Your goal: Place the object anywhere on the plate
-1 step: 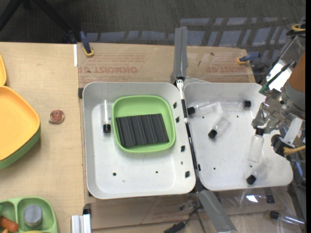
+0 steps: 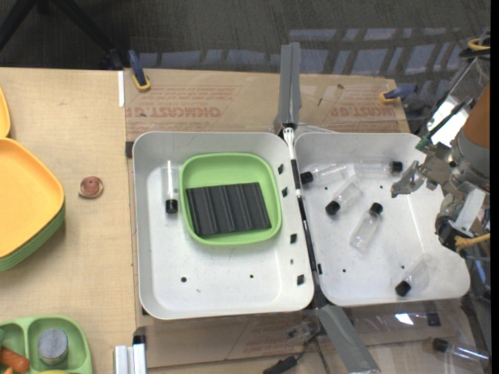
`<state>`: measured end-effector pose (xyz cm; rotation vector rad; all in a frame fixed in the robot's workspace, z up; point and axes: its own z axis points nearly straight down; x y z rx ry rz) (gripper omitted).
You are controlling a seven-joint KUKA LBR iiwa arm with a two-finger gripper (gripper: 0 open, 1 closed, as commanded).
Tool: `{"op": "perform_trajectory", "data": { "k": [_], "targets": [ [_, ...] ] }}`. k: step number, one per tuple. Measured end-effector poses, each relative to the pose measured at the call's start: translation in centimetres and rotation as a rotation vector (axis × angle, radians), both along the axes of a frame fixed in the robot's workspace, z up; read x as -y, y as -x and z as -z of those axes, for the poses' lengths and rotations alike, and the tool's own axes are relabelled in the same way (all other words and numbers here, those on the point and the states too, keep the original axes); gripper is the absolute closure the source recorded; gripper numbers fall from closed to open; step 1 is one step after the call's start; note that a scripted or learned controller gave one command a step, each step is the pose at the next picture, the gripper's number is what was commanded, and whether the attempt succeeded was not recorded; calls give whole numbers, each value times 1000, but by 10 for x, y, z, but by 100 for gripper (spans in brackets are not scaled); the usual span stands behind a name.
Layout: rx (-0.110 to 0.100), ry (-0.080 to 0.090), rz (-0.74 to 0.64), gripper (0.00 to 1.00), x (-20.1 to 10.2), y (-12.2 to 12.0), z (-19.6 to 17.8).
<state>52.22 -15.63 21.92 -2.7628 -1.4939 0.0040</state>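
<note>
A green plate [image 2: 227, 163] lies in the left bin [image 2: 148, 240], and a black ribbed slab [image 2: 226, 209] rests flat on it. Just left of the plate, a clear vial with a black cap [image 2: 170, 186] lies on the bin floor. Several more clear vials with black caps lie scattered in the right bin [image 2: 390, 291], among them one [image 2: 344, 195] near the middle and another [image 2: 365, 229] below it. My gripper [image 2: 408, 180] hangs over the right bin's far right side, well away from the plate. I see nothing held in it.
A stack of yellow plates [image 2: 23, 201] sits at the bench's left edge, with a small reddish knob [image 2: 91, 186] beside it. A green compartment tray [image 2: 39, 346] is at the bottom left. A grey upright bar [image 2: 290, 92] stands behind the seam between the bins.
</note>
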Motion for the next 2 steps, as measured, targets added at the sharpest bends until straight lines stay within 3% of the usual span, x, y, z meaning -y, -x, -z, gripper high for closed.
{"op": "perform_trajectory", "data": {
  "k": [1,2],
  "targets": [
    [0,0,0,0,0,0,0],
    [-2,-1,66,0,5,23,-3]
  ]
}}
